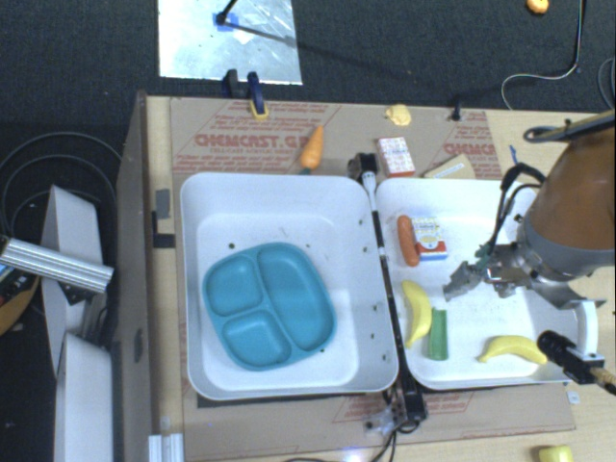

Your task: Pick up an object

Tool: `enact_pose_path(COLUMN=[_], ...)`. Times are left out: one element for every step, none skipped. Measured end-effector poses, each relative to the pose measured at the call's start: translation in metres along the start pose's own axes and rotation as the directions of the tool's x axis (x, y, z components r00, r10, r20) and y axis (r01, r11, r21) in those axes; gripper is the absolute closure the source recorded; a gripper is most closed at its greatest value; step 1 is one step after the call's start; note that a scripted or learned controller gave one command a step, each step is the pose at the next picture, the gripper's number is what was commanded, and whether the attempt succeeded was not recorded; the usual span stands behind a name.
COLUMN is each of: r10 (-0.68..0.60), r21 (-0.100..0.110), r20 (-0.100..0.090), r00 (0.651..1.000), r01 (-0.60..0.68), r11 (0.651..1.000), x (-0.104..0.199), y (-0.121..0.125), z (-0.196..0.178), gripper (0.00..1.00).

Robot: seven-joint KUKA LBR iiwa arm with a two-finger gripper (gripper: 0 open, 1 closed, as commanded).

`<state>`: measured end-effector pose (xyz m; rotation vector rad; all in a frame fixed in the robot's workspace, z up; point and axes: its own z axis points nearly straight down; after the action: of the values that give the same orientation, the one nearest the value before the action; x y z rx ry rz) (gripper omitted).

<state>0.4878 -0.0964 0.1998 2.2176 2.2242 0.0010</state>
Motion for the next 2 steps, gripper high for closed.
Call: enact_pose_path(r10=[-0.006, -0.003], r21=[-0.003, 0.000], r20=[0.000, -0.003], r00=[1.000, 1.000], r01=[0.006, 0.003], r11=[1.000, 1.000], x=[0.015, 0.048], y=[0.099, 0.025], z=[0.108, 0.011], gripper=[0.00, 0.00])
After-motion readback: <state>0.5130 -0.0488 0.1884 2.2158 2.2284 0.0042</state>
